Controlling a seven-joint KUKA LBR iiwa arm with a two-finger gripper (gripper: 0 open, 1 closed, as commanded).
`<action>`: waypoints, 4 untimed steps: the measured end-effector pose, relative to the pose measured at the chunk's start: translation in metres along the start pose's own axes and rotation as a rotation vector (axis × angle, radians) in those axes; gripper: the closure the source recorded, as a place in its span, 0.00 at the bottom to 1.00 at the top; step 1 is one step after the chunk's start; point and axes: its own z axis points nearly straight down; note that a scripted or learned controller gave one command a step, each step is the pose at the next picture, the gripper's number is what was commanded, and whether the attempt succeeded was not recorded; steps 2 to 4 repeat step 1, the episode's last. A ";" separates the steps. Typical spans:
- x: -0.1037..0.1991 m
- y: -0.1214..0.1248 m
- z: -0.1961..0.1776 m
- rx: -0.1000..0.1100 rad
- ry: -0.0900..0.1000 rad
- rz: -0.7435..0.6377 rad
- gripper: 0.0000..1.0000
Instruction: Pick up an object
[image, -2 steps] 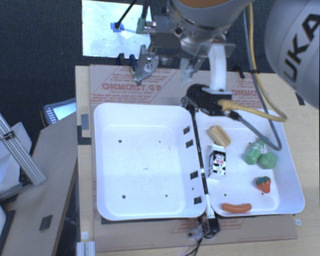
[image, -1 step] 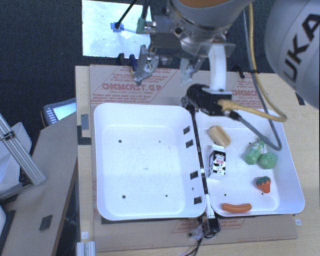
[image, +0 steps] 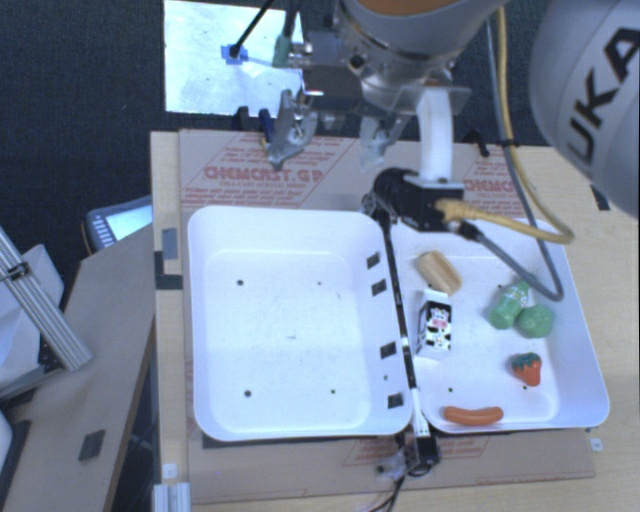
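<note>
Gripper (image: 325, 135) open, nothing between the fingers (image: 285, 130), hanging above the cardboard just behind the bins' back rims. High and apart from everything, so my read: pre-grasp, no target committed.

All candidates sit in the right bin (image: 575, 345), right of the divider (image: 398, 320): tan block (image: 438, 271) nearest the divider's far end, cow-print carton (image: 435, 327) just beside the divider, green toy (image: 521, 309) further right, strawberry (image: 527, 368) below it, orange sausage (image: 472, 414) by the front rim. Loosely scattered, probably for clean single picks.

Arm (image: 590, 80) comes in from the upper right, wrist pointing down, yellow cable (image: 505, 225) looping over the right bin.
</note>
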 end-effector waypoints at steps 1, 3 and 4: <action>0.000 0.000 0.000 0.000 0.000 0.000 0.00; 0.000 0.000 0.000 0.000 0.000 0.000 0.00; 0.000 0.000 0.000 0.000 0.000 0.000 0.00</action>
